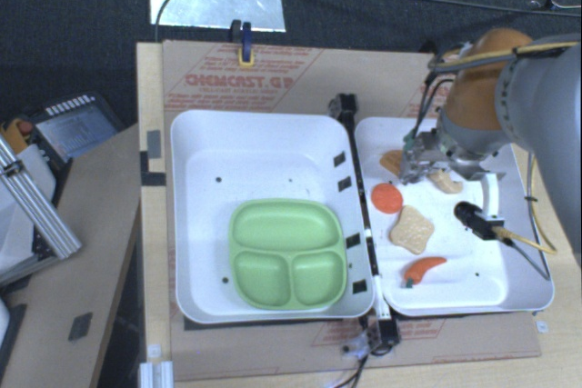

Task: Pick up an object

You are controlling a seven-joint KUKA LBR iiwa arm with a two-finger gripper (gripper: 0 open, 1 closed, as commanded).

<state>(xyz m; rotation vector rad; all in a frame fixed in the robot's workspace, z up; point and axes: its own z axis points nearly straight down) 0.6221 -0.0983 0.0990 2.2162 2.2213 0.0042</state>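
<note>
You are getting open room across the back of the left bin [182, 195], behind the green tray [286, 250]. In the right bin [523, 291], the arm [536, 95] is crowding the back, while the red disc [386, 198], tan biscuit [411, 230] and orange piece [425, 268] are lining its left side.

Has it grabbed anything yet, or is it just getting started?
Nothing looks lifted yet. The gripper is down in the right bin, at a tan piece near its far wall. The red disc, pale biscuit and orange carrot lie on the bin floor. Grasping and lifting one is left.
</note>
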